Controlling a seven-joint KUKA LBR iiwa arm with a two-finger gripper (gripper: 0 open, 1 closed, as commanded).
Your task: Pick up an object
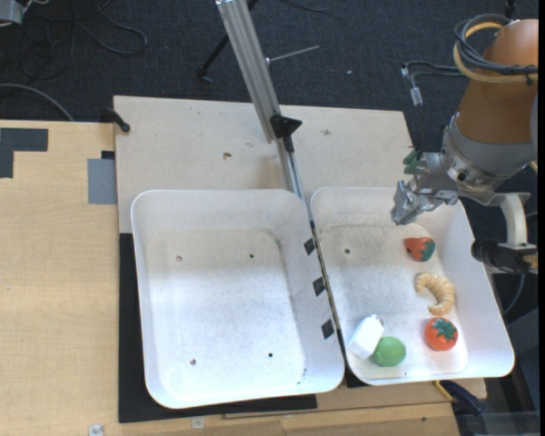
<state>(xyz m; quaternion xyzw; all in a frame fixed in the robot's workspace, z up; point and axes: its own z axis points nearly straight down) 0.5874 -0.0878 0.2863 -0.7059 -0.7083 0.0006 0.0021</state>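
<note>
The right bin (372,209) holds several small objects. A red strawberry-like piece (420,248) lies near its far right side. Below it is a tan curved pastry shape (436,290), then a red tomato with a green top (441,333). A white block (366,335) and a green ball (389,351) sit at the bin's near edge. My gripper (405,210) hangs above the far part of the right bin, just up and left of the strawberry piece, with nothing visible in it.
The left bin (218,298) lies beside the right one, with a divider and black clips (315,284) between them. A slanted metal rail (254,71) rises behind the bins. Wooden bench surface extends to the left.
</note>
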